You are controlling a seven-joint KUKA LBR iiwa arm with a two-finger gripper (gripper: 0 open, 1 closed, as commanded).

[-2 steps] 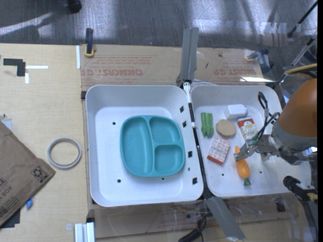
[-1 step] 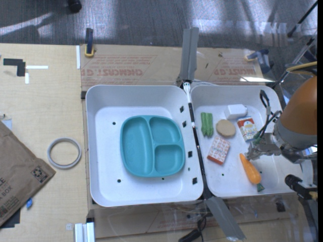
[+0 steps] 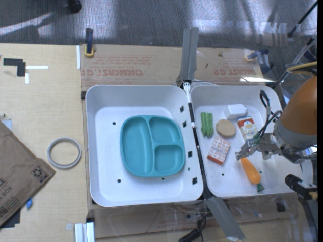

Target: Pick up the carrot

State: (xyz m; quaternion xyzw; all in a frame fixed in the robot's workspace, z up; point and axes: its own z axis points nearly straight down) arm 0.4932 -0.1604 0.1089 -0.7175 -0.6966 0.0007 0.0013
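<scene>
An orange carrot (image 3: pixel 251 172) with a green stem end lies in the right bin (image 3: pixel 222 185), near its front right corner, pointing toward the front. My gripper (image 3: pixel 248 150) hangs just behind the carrot's upper end, reaching in from the right below the arm's orange band. Its metal fingers sit close above the carrot tip, and nothing shows between them.
The right bin also holds a green bean pod (image 3: pixel 207 124), a tan round cookie (image 3: pixel 226 128), a red-and-white carton (image 3: pixel 247 129), a red cracker box (image 3: pixel 218 150) and a white block (image 3: pixel 236 110). A teal divided plate (image 3: pixel 152 145) lies in the left bin (image 3: pixel 101 135). A tape ring (image 3: pixel 64 152) lies on the bench.
</scene>
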